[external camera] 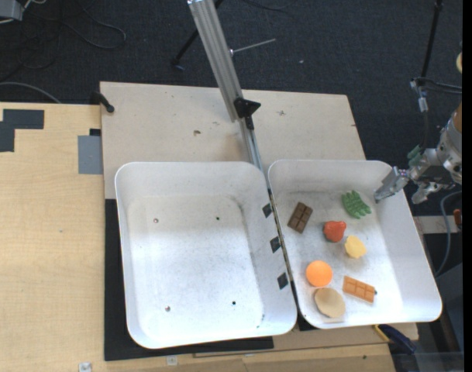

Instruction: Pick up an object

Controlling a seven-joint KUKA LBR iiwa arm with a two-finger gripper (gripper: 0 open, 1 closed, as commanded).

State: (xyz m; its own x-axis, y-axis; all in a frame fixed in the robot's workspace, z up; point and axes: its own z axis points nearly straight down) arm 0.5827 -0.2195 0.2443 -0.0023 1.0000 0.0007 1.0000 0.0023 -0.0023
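Observation:
The right bin [402, 254] holds several small objects. A brown block [300, 217] lies near its left wall and a green ridged piece [356, 204] lies toward the back right. Further forward are a red piece [334, 229], a yellow piece [355, 247], an orange ball [319, 273], an orange wafer [359, 288] and a tan disc [329, 302]. My gripper [397, 194] hangs over the bin's back right corner, just right of the green piece. It is open, with nothing between its fingers.
The left bin [142, 208] stands beside the right one, with black clips on their shared wall [273, 242]. A slanted aluminium bar [220, 60] rises from the back of the bench. Cables and a stand are at the far right.

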